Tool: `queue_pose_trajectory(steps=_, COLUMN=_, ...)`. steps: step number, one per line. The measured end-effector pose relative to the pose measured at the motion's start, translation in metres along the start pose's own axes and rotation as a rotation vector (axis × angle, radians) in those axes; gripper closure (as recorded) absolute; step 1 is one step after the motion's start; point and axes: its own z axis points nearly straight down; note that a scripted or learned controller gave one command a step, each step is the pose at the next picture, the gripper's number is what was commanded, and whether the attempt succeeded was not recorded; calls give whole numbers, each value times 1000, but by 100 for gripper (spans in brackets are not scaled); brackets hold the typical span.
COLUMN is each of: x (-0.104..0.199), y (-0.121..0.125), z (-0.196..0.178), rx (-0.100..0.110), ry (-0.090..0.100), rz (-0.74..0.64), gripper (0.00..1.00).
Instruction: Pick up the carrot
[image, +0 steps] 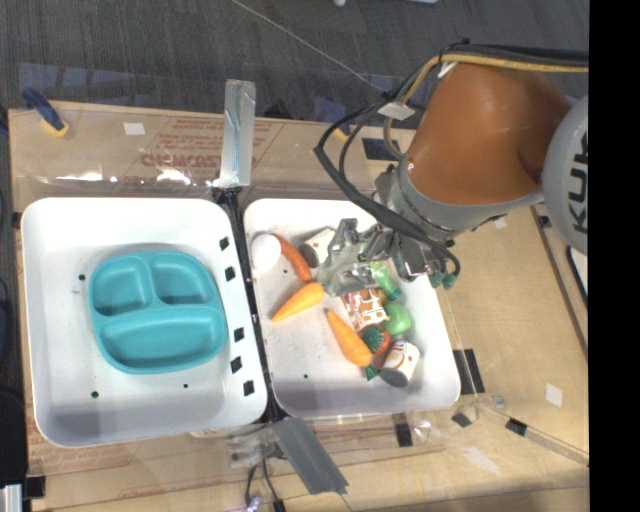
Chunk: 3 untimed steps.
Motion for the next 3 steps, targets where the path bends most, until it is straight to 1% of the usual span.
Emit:
queue_pose_trajectory(steps=1, x=18, y=-15, z=-18, rx=-11, ry=12, rz=-535, gripper=100)
queue_pose_trajectory(steps=2, x=2, y=-6, z=33, rx=-20, ry=14, rz=-1086, gripper=100)
queue_pose_trajectory(steps=3, x=0, y=-5, z=22, rx=-18, ry=12, rz=-1092, gripper=100)
